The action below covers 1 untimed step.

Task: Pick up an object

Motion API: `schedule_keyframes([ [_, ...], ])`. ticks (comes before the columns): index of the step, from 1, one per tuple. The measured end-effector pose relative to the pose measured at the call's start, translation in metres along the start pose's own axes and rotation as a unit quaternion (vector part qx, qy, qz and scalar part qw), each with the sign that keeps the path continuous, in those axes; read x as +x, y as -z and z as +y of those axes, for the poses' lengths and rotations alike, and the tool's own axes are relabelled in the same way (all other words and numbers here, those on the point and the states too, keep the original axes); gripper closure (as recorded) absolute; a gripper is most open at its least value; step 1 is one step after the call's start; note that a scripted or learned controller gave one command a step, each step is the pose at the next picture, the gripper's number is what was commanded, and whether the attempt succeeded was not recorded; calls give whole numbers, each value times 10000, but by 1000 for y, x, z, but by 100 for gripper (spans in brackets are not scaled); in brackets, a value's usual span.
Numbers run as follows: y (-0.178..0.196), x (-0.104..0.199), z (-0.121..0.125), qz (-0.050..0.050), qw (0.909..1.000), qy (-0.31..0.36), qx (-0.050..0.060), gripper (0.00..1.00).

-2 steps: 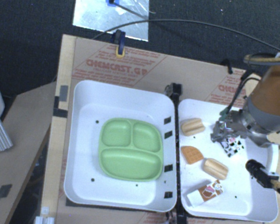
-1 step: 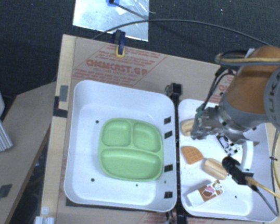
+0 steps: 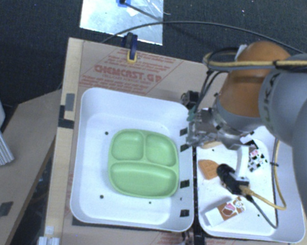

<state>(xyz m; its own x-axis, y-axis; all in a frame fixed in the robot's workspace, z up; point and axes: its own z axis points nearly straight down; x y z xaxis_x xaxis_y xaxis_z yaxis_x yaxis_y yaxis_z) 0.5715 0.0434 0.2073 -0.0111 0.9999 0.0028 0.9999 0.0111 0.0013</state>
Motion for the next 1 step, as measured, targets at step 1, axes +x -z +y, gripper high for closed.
schedule_keyframes([
  [1,-2,57,-3,-2,10000,0,1,100],
])
